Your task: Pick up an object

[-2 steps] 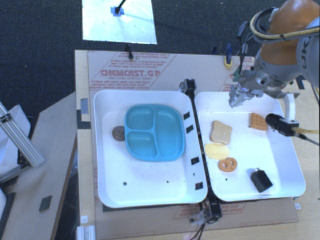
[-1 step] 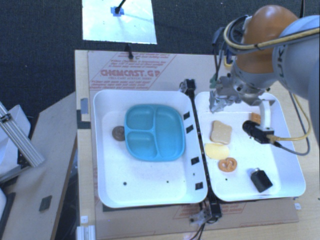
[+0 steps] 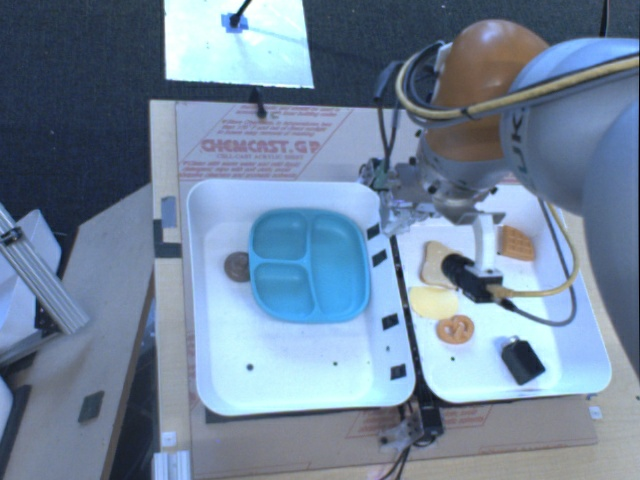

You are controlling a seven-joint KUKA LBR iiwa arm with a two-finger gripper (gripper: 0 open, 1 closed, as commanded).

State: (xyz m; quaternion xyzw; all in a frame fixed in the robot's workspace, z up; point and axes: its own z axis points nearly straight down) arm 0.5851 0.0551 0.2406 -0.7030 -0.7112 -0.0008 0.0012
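My gripper (image 3: pixel 398 208) hangs over the back left corner of the right bin (image 3: pixel 580 313), close to the divider between the bins. Just in front of it lie a pale slice of toast (image 3: pixel 436 261), a yellow cheese slice (image 3: pixel 432 302) and an orange pretzel (image 3: pixel 455 329). A waffle piece (image 3: pixel 517 242) sits to the right of the wrist, and a small black block (image 3: pixel 522 360) lies near the bin's front. No object shows in the gripper.
The left bin (image 3: pixel 215 368) holds a blue divided plate (image 3: pixel 306 265) with a brown round cookie (image 3: pixel 237 266) at its left edge. The arm's big grey and orange body (image 3: pixel 500 78) covers the back of the right bin.
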